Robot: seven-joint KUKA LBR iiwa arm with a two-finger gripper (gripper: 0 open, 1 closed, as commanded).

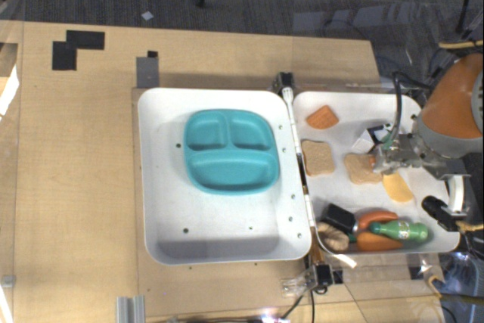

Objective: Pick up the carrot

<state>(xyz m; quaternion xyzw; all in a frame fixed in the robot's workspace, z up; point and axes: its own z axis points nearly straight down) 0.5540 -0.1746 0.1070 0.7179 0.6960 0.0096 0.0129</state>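
Carrot point(376, 240) is seen below the gripper point(384, 156), well apart.
It is laid sideways, left to right; the grip cannot be told.

My arm point(454, 113) comes in as a thick rounded body, and its widest showing part is a broad orange band, smooth and slightly glossy, curved like a dome. Below that band sits a grey collar, paler along its lower rim. From the collar my wrist narrows into a cluster of grey and silver metal parts, boxy and small, with a hint of green among them. My gripper point(384, 155) is light metal, blurred at its tip. Dark cables loop beside me, and a thin black line runs along the casing near the band. A white, strap-like piece hangs under the collar.
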